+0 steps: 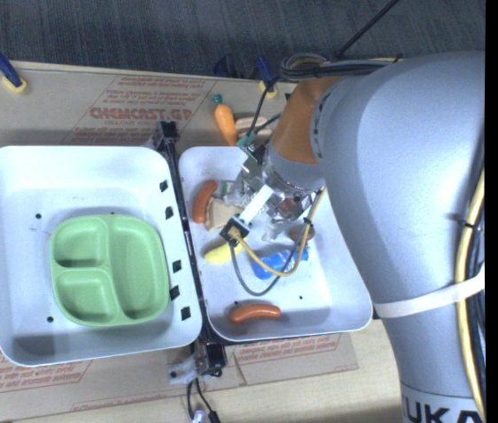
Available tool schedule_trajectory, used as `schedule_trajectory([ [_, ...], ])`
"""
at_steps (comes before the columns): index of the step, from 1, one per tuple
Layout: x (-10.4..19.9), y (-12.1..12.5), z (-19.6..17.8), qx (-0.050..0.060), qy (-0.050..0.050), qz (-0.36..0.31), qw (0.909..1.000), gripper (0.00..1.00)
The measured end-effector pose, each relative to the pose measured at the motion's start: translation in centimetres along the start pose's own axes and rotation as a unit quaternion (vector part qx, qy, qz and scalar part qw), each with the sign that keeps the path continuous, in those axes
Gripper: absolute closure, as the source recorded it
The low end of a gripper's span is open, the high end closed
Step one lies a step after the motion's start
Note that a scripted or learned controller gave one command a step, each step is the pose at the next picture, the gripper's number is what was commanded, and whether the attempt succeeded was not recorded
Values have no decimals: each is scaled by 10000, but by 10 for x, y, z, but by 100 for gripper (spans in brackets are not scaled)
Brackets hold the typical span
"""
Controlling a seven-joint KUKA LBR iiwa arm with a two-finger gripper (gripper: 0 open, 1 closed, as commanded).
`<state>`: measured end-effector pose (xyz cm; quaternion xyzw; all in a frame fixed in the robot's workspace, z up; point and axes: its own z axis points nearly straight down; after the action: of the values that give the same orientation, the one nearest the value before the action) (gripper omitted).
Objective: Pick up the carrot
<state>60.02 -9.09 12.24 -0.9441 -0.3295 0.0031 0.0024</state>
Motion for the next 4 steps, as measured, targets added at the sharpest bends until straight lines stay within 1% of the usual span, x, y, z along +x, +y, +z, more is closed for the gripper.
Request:
schedule_trajectory([
  [1, 23, -13, -105, -19, 10, -496, 9988, 0],
  [2, 40, 28, -69, -14, 8, 537, 9986, 0],
  [3, 53, 9, -109, -18, 11, 2305, 9731, 0],
  [4, 2, 75, -109, -4, 11, 2318, 9728, 0],
])
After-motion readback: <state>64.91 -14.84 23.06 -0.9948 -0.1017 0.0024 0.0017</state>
